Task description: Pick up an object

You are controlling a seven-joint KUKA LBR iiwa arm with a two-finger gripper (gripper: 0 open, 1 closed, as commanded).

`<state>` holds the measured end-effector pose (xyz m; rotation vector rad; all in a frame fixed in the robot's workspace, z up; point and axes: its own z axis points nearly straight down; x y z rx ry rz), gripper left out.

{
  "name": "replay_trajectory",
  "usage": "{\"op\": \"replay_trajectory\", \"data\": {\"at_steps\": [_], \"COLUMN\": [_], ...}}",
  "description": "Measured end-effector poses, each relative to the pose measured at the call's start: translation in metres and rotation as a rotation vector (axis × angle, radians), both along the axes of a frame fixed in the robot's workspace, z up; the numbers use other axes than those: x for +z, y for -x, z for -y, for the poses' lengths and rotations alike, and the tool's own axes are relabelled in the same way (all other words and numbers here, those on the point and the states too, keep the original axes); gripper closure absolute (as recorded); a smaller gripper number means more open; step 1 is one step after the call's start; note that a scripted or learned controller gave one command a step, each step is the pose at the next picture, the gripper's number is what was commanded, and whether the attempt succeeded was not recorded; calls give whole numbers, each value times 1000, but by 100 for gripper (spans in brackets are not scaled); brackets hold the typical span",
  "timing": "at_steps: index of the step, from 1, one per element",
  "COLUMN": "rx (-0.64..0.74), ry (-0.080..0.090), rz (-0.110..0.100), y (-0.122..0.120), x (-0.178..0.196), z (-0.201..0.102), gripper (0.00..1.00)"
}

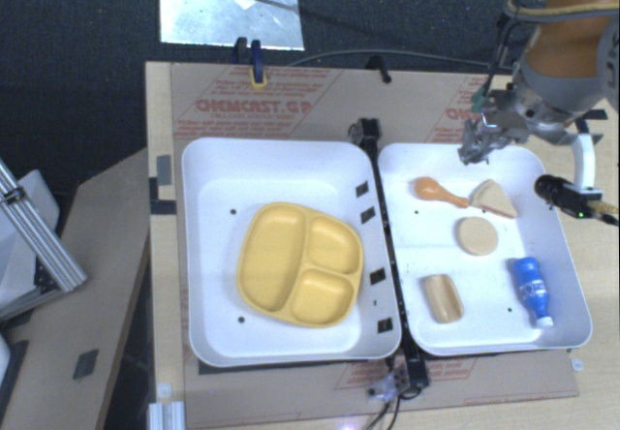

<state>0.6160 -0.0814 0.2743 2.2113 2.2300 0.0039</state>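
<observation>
Camera view: the hand hovers over the right bin's far edge; whether it is spread, I cannot tell. Spoon, wedge, disc, block and bottle lie in that bin.

The only text that can be read is printed in red on the brown cardboard sheet under the two bins. To the left of the gripper, behind the left bin, the word "CHEMCAST" stands upside down, followed by two letters that look like "GP". Smaller red lines above and below it are too blurred to read. Just beside the gripper, behind the right bin, a second red print of the same kind shows, partly hidden and not readable. Well below the gripper, at the front edge of the cardboard, more red print shows, also unreadable.
</observation>
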Motion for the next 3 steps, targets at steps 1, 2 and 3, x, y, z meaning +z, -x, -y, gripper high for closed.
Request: {"op": "replay_trajectory", "data": {"at_steps": [1, 2, 3], "rx": [0, 0, 1], "ry": [0, 0, -1], "rz": [0, -2, -1], "y": [-6, -11, -23], "x": [-1, -24, -40], "z": [-47, -93, -144], "gripper": [100, 100, 100]}}
